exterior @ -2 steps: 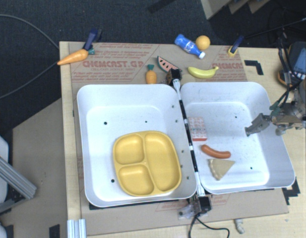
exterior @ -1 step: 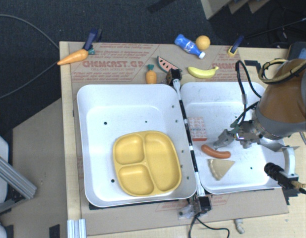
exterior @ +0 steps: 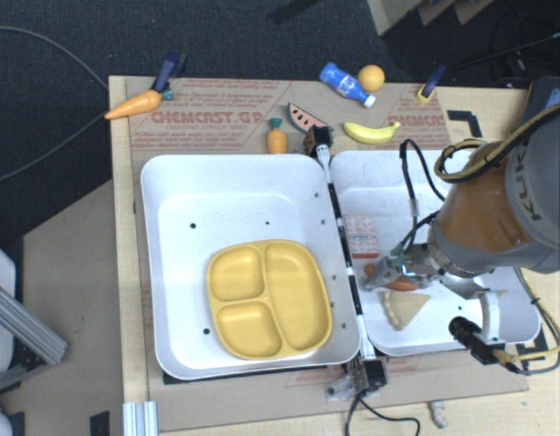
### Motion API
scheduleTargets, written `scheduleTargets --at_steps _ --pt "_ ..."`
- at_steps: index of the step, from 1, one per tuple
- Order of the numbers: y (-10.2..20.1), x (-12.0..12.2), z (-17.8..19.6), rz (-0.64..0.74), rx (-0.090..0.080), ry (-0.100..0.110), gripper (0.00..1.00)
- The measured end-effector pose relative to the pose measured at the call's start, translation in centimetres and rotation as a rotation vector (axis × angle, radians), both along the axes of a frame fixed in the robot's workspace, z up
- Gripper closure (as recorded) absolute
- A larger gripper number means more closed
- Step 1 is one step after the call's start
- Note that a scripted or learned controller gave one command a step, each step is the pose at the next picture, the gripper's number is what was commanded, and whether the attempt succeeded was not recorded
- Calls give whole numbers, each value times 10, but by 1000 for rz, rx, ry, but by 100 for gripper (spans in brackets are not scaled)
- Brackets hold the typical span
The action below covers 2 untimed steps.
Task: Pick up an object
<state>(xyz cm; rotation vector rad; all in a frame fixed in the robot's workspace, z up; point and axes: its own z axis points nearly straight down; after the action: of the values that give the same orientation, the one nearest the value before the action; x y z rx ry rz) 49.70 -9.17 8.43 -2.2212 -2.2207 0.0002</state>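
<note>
Grey metal and an orange-banded wrist fill the right-hand shallow white bin [exterior: 425, 339], where the arm's two-finger pincer [exterior: 388, 275] sits low over the bin floor. Directly beneath and just to the arm side of its tips lies a small red-orange object [exterior: 402, 285], largely covered by the wrist — too little shows to name it. Just beyond that, toward the near rim of the bin, rests a pale tan wedge-shaped piece [exterior: 406, 309], its point aimed away from the pincer and its broad edge almost under the tips. Whether the pincer is apart, together or clamped on anything cannot be told; the wrist body hides the tips' gap.

The coming move appears to turn on that short offset — the red-orange thing lies touching or nearly touching the tips, the tan wedge a shade nearer the camera. A faded printed label [exterior: 361, 234] lies on the bin floor on the far side of the pincer.

Well away across the divider, a yellow three-compartment plastic tray [exterior: 269, 298] sits in the left-hand white bin [exterior: 171, 198]. Far beyond the pincer, on the bench, lie a yellow toy banana [exterior: 371, 133] and an orange toy carrot [exterior: 134, 105].
</note>
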Motion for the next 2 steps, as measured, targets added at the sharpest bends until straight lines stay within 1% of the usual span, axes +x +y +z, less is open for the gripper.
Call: scheduleTargets --at_steps 1,2 --pt "-68 -6 0 -1 -2 -1 0" --pt "8 33 101 3 1 -4 0"
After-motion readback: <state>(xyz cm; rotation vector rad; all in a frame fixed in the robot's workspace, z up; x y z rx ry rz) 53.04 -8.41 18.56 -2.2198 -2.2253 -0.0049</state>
